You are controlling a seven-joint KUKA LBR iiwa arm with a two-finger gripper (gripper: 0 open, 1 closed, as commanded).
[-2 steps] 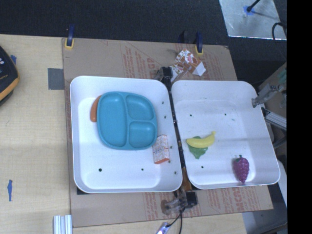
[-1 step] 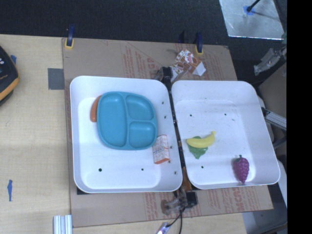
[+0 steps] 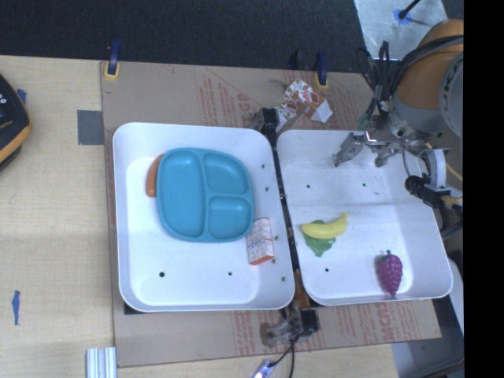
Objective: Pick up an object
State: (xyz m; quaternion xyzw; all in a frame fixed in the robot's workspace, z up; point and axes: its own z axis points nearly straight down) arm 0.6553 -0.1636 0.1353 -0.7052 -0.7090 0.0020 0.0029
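Two shallow white bins sat side by side on a cardboard-covered bench, seen from above at a slant. The left bin [image 3: 134, 282] held a blue divided plate [image 3: 205, 194] with an orange object [image 3: 150, 177], perhaps a toy hot dog, tucked under its left edge, and a small printed packet [image 3: 261, 241] just beside the plate's lower right corner, close to the bin wall. The right bin [image 3: 417, 242] held a yellow toy banana [image 3: 327, 227] resting on a green leaf-like piece [image 3: 318, 245], and, well apart near the lower right corner, a purple bunch of toy grapes [image 3: 389, 272].

The grey arm with its orange band reached in from the right. Its gripper [image 3: 364, 151] hung over the upper part of the right bin, fingers spread apart with nothing between them, above bare bin floor and some way from the banana.

Several things could have gone wrong from there. A straight descent would probably have closed on nothing, since no object lay under the fingers. The banana looked smooth and curved, so the fingers might have slipped off it, or caught the green piece along with it. The grapes sat close to the bin wall, where a finger might have struck the rim.
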